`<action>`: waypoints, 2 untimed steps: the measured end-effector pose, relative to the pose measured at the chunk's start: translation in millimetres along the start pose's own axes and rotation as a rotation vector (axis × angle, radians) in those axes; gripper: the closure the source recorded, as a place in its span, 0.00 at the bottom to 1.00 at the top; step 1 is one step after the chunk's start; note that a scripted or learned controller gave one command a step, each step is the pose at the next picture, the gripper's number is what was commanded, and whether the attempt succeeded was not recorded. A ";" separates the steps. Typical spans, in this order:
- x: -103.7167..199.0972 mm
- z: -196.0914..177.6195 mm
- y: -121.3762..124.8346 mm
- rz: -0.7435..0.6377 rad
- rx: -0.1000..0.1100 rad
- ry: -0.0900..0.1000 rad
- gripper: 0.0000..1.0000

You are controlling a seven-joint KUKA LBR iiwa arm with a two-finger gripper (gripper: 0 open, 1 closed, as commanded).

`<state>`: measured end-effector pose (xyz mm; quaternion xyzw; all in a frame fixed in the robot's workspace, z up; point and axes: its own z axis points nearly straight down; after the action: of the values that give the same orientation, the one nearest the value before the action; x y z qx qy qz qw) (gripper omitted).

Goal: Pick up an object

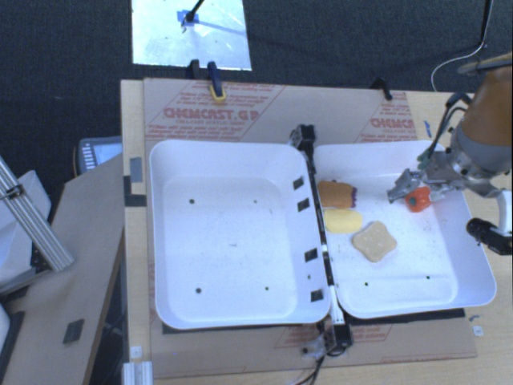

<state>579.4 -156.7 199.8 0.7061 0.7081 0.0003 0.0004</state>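
Camera view: in the right bin point(473, 291), a small orange-red object point(417, 201) sits beneath the gripper point(410, 187); whether it is pinched, I cannot tell. It looks light and rigid; take it across its middle.

Bench point(133, 239): pale wood, topped by a printed board point(264, 107).
On board: left bin point(232, 239), right bin point(417, 287), side by side.

Red print reading "CHEMCAST GP" ran across the protective sheet point(240, 107) under the bins, upper centre of the frame. A second, slanted imprint at upper right was too cut off to read.
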 end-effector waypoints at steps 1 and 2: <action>-0.1 -11.1 1.0 -0.002 -0.003 -0.001 1.00; 93.1 -136.8 -17.8 -0.012 -0.014 0.003 1.00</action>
<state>561.2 -63.6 336.6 0.7019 0.7122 0.0063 0.0044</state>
